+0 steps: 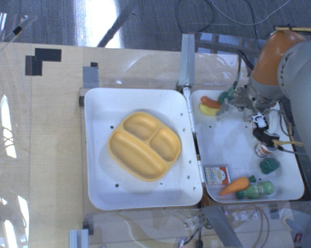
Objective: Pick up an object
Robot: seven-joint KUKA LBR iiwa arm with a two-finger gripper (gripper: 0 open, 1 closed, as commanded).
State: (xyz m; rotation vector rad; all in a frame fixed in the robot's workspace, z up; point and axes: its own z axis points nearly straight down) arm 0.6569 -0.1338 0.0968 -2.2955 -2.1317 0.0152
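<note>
So the tool (237, 101) sits low at the far end of the right bin (233, 149), but it's a dark clutter of metal and cables under the orange-banded wrist, so I can't tell what state it's in or whether anything is in it. The arm (300, 71) is cut off at the right side of the picture and covers that bin's far right corner. Just left of the tool there's a small orange-and-yellow toy (209, 105) plus a green bit (228, 94) I can't identify, half tucked under the tool. Along the right wall: a tiny striped can (262, 149), partly hidden by wires, and a dark green lump (269, 165). At the near end: a flat printed box (217, 175), a smooth plastic carrot (235, 185) and a light green bottle (258, 189) lying on its side, touching. The left bin (98, 180) holds a glossy yellow divided plate (144, 145) with three rounded compartments. The surface (41, 138) is pale wood.
</note>
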